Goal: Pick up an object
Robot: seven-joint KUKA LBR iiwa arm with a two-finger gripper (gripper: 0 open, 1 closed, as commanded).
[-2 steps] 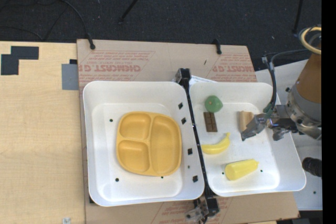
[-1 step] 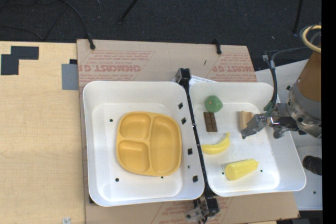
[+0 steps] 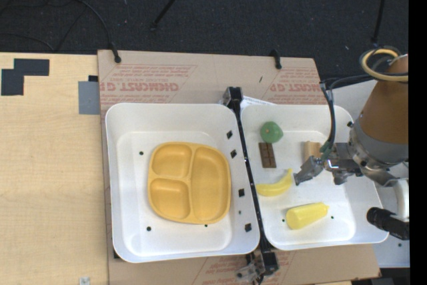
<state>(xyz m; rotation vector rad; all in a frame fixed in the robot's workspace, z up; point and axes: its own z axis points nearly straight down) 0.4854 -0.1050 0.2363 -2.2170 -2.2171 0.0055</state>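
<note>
Your claw (image 3: 308,172) low in right bin (image 3: 363,227), open/shut: cannot tell. Banana (image 3: 275,185) just left of it, yellow block (image 3: 307,215) below. Yellow plate (image 3: 189,182) in left bin (image 3: 127,143).

A single fixed camera looks down on the bench at a slant, from some height. It takes in both white bins, the left bin (image 3: 127,143) and the right bin (image 3: 347,230), side by side. The arm (image 3: 387,117) enters from the view's right.
</note>
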